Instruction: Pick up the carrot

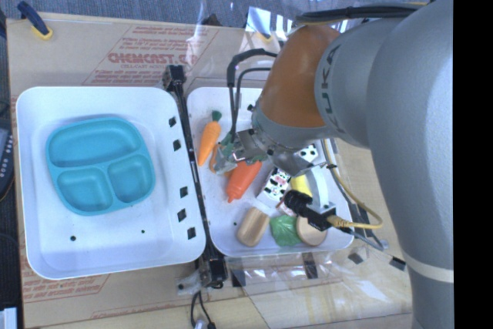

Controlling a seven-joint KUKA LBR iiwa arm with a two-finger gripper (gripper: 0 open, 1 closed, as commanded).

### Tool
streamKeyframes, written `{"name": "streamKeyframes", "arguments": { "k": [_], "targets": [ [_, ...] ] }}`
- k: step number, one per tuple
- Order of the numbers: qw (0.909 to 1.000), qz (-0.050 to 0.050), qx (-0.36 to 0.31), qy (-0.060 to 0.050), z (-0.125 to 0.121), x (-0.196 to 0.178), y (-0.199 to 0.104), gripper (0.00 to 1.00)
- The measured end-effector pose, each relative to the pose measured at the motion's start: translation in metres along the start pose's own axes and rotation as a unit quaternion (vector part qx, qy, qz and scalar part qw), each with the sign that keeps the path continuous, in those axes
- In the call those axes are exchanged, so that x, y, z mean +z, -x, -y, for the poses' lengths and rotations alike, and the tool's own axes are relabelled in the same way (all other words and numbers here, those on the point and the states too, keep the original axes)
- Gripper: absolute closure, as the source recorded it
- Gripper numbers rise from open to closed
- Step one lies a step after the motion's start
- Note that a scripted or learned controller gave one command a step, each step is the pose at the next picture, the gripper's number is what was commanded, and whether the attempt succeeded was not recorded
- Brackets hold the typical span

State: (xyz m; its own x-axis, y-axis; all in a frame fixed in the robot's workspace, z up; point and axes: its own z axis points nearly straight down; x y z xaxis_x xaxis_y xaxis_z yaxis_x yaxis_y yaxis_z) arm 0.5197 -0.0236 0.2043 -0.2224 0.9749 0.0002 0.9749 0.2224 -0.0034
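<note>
Two carrots lie in the right bin [223, 243]. A lighter orange carrot [208, 142] with a green top lies near the bin's left wall, pointing toward the front. A darker orange-red carrot [243, 178] lies just right of it, nearer the middle. My gripper [229, 155] is low over the bin between the two carrots, at the upper end of the darker one. The arm's wrist and orange band cover the bin's far right part.
A blue divided plate [98, 164] sits in the left bin [31, 243]. In the right bin's front part lie a tan cylinder [252, 227], a green piece [283, 230], a yellow piece [301, 185] and a white dotted block [276, 185]. A black divider [187, 166] separates the bins.
</note>
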Motion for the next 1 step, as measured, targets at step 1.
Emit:
{"name": "streamKeyframes", "arguments": {
  "k": [1],
  "targets": [
    [0.9974, -0.001, -0.072, 0.001, -0.0464, -0.0276, -0.0647, 1.00]
  ]
}}
